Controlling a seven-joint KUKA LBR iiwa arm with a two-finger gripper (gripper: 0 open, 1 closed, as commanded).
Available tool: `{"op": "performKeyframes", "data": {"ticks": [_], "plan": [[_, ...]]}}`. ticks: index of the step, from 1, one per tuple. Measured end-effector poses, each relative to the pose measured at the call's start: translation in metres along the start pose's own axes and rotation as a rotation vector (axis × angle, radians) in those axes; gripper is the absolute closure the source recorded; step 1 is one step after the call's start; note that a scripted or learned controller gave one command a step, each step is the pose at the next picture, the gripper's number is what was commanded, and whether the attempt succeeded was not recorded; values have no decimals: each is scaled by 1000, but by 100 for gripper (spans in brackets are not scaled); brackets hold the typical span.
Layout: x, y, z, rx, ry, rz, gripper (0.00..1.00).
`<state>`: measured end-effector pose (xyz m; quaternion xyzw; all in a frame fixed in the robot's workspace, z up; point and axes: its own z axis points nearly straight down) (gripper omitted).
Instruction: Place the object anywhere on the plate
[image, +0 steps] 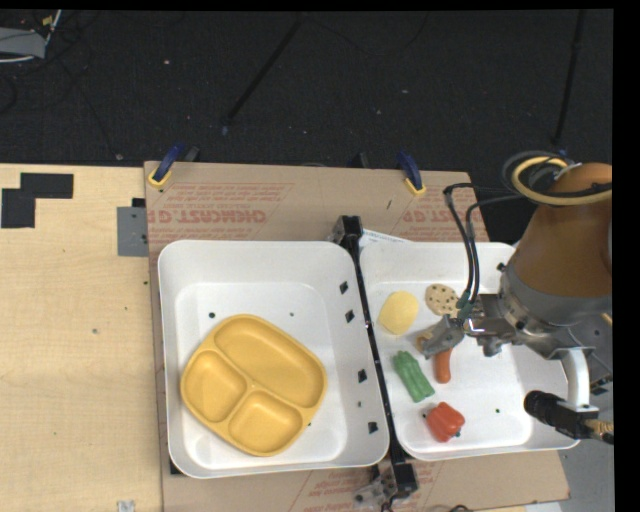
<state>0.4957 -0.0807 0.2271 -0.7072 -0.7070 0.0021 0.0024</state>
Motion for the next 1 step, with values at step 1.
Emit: {"op": "performKeyframes", "data": {"ticks": [1], "plan": [[0,1,-2,-6,0,0,0]]}}
